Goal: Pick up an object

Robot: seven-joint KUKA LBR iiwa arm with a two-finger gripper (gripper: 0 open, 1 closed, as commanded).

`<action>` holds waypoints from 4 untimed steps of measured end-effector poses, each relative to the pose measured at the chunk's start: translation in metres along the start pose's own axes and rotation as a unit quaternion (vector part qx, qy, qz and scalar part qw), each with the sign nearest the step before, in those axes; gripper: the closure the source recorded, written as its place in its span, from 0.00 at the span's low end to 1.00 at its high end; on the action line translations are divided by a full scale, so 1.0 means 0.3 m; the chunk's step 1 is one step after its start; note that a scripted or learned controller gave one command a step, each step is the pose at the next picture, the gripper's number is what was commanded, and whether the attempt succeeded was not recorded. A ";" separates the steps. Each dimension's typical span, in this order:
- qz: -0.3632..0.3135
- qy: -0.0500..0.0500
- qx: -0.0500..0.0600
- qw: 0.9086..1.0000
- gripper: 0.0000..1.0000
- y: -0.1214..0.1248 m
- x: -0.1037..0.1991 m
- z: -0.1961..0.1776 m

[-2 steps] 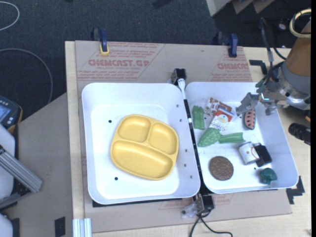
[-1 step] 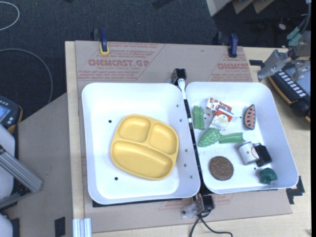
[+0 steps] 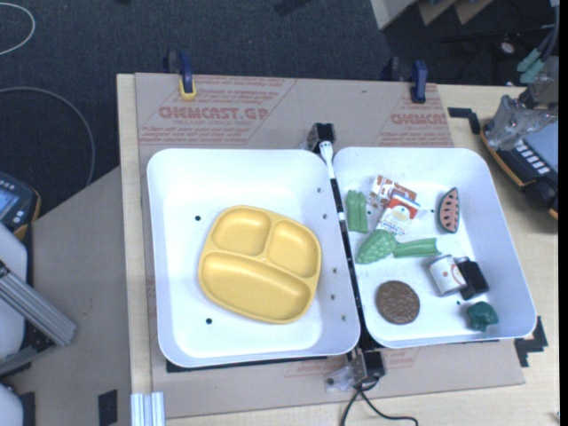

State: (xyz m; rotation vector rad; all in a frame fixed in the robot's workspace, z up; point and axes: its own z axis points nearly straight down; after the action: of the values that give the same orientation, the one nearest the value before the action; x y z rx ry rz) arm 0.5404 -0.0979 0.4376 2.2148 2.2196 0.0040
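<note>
The right white bin (image 3: 502,238) holds several small objects. A red and white carton (image 3: 394,205) lies near its middle, with a light green block (image 3: 356,211) to its left. To the right is a watermelon slice (image 3: 448,209). A green leafy piece (image 3: 376,248) and a green bar (image 3: 415,248) sit below the carton. Nearer the front are a brown round cookie (image 3: 398,301), a white and black cylinder (image 3: 453,275) and a dark green lump (image 3: 481,315). A yellow divided plate (image 3: 258,263) lies in the left white bin (image 3: 174,193).
Both bins rest on a brown board (image 3: 266,114) held by two blue clamps (image 3: 185,71) at the back. Grey equipment (image 3: 524,122) stands beyond the right bin's far corner. A metal rail (image 3: 35,313) lies at the left edge.
</note>
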 end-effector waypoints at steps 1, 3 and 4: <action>0.004 0.002 0.008 1.000 1.00 -0.138 -0.151 0.302; 0.003 0.001 0.007 1.000 1.00 -0.208 -0.022 0.236; -0.003 0.002 -0.004 1.000 1.00 -0.199 0.202 -0.094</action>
State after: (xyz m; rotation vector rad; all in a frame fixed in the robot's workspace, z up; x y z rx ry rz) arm 0.4804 -0.0374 0.4653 2.2056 2.2246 0.0154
